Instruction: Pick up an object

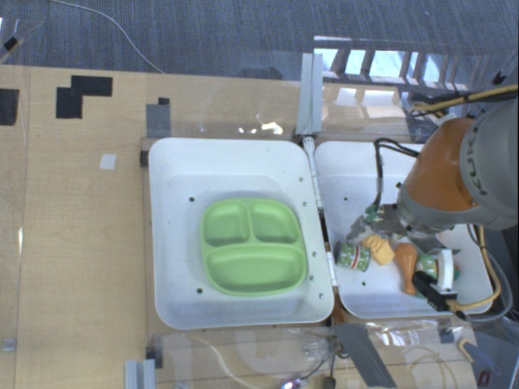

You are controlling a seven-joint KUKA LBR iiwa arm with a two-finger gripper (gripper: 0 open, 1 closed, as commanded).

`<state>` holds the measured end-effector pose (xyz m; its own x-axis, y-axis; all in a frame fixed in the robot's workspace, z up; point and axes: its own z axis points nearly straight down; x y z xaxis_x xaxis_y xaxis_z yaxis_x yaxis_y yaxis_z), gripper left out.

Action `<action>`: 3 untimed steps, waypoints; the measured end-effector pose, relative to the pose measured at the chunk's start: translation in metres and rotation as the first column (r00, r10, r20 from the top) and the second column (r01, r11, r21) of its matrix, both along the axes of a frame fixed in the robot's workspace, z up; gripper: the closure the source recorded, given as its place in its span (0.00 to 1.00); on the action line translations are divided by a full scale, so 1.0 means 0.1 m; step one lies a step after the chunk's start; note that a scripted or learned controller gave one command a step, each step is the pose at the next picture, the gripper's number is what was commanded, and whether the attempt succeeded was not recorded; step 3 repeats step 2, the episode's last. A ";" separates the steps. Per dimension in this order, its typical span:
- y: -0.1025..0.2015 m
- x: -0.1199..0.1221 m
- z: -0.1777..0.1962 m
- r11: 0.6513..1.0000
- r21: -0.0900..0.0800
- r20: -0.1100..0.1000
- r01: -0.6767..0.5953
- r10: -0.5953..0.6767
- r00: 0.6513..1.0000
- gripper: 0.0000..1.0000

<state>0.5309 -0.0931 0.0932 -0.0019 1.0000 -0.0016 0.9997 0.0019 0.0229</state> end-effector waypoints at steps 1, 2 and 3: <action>0.03 0.03 0.11 1.000 0.003 0.005 -0.006 0.006 1.000 1.00; 0.57 0.22 0.98 1.000 0.002 -0.018 -0.004 0.004 1.000 1.00; 0.57 0.22 0.98 1.000 0.002 -0.018 -0.004 0.004 1.000 1.00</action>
